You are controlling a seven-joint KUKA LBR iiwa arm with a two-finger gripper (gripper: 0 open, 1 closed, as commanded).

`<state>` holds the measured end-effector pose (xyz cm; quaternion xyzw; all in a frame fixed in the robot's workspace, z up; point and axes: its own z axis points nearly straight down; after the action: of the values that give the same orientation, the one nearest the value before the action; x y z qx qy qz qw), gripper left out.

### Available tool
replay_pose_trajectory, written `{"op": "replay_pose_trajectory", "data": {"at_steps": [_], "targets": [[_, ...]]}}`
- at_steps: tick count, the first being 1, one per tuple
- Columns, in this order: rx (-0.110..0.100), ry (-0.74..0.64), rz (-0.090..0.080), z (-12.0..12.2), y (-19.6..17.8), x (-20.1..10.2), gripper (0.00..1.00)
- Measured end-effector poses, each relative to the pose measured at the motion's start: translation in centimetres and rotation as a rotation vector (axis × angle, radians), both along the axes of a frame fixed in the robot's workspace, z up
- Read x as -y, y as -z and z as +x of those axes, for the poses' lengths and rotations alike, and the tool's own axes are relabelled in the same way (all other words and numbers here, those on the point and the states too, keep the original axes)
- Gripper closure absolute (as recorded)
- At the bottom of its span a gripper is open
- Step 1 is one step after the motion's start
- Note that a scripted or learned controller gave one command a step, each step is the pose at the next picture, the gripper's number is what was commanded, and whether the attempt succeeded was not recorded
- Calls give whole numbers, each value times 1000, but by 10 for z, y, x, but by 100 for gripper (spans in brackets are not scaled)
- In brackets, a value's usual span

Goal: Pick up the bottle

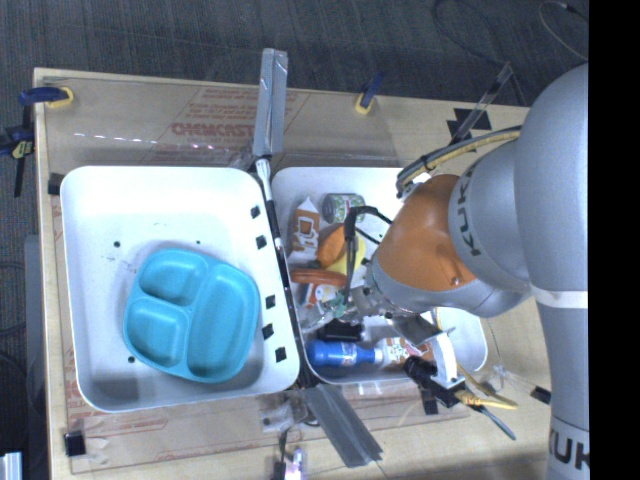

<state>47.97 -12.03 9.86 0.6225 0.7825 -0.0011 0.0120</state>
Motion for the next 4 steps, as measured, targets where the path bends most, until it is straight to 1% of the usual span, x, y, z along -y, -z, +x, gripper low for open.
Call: {"op": "replay_pose_trajectory", "data": {"at_steps": [1,2,3,4], "targets": [[-17,63,17,-3,6,45,0],[-9,117,9,-2,-36,-18,0],[-14,110,13,-2,-44,-20,100],[-20,-97,13,16,3,-23,100]]}}
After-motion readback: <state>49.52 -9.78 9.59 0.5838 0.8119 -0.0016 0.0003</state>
